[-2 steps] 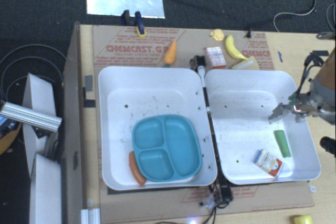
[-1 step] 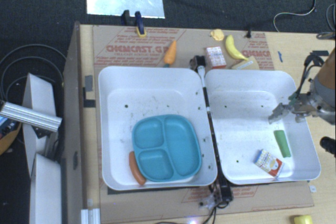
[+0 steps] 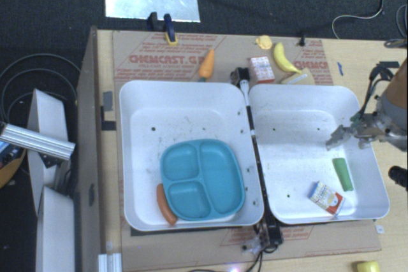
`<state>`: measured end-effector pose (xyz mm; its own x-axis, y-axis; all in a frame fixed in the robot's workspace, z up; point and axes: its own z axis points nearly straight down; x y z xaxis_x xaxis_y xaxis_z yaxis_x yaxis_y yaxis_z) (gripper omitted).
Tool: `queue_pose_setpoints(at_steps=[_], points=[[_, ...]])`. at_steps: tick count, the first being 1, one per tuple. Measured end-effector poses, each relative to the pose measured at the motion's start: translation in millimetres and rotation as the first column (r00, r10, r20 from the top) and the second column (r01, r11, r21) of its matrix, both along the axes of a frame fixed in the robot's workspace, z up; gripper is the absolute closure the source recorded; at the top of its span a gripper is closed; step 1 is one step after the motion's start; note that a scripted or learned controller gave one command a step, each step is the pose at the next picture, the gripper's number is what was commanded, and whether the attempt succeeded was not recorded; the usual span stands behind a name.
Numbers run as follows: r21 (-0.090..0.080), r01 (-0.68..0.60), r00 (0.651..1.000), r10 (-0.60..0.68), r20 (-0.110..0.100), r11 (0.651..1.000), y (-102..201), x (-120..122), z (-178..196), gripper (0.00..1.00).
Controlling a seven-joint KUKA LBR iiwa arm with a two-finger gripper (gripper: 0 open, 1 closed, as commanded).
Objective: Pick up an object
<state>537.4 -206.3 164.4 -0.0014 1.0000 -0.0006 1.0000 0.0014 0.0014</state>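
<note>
- The gripper [image 3: 338,137] hangs over the right bin [image 3: 299,105], near its right wall; whether its fingers are parted or closed cannot be told.
- A green stick [image 3: 343,174] lies just below the gripper, nothing gripping it.
- A small carton [image 3: 326,198] lies near the front wall.
- The left bin [image 3: 146,105] holds a blue divided plate [image 3: 201,179] and an orange sausage [image 3: 166,204].

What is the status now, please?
Pincer above right bin, holding nothing seen. Green stick and small carton lie just below it. Nothing blocks them.
</note>
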Motion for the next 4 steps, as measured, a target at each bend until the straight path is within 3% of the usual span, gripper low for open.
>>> queue_pose_setpoints(at_steps=[4], points=[[0.0,0.0,1.0,0.0,0.0,1.0,0.0,0.0,0.0,0.0]])
